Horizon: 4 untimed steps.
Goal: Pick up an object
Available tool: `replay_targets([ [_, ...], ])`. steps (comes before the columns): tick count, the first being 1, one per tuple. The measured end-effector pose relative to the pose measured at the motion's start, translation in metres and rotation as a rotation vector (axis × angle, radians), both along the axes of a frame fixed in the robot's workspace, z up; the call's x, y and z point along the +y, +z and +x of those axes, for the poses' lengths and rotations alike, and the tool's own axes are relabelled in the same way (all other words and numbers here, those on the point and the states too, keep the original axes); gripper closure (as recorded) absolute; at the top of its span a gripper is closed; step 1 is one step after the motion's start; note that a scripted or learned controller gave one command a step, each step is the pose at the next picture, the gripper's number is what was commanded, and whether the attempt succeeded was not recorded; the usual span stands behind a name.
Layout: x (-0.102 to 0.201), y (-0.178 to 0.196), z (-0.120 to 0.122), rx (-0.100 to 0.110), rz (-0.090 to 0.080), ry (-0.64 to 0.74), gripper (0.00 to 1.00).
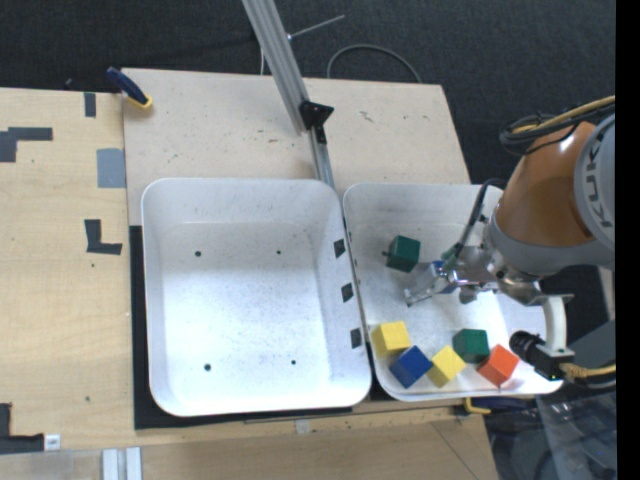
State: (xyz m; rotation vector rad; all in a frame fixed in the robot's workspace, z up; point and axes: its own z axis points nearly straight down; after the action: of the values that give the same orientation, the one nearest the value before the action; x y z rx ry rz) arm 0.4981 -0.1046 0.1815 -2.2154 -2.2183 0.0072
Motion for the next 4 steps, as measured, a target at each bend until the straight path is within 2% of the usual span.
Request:
replay_targets([
  [1, 0.008, -0.062, -0.002, 0.001, 0.000, 0.000, 0.00],
  [2, 0.008, -0.049, -0.001, -0.003, 0.000, 0.001, 1.00],
  [4, 0.012, 0.050, 0.011, -0.013, -0.002, 0.002, 1.00],
])
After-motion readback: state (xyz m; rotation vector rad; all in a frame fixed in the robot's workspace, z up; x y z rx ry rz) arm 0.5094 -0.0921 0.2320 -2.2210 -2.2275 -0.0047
